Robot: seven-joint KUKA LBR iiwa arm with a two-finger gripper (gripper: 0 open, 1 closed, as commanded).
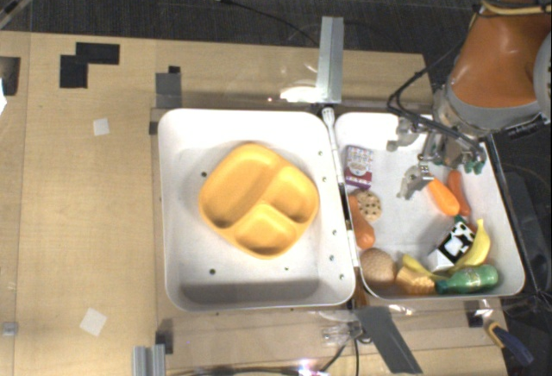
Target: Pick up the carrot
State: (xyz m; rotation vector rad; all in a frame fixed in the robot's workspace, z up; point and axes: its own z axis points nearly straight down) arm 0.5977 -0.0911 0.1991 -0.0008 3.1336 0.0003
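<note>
The orange carrot (447, 197) lies slanted in the right bin (388, 128), close to its right wall. My gripper (431, 176) hangs over the back of that bin, just up and left of the carrot. It stands open with nothing between its fingers; one silver finger (412, 184) points down left of the carrot's upper end. The grey arm with its orange band (500, 55) comes in from the upper right.
The left bin (181, 279) holds a yellow divided plate (259, 197). Also in the right bin: a purple packet (358, 163), a cookie (369, 206), an orange sausage (365, 232), a brown potato (377, 264), a banana (479, 245), a black-and-white block (454, 238) and a green vegetable (470, 279).
</note>
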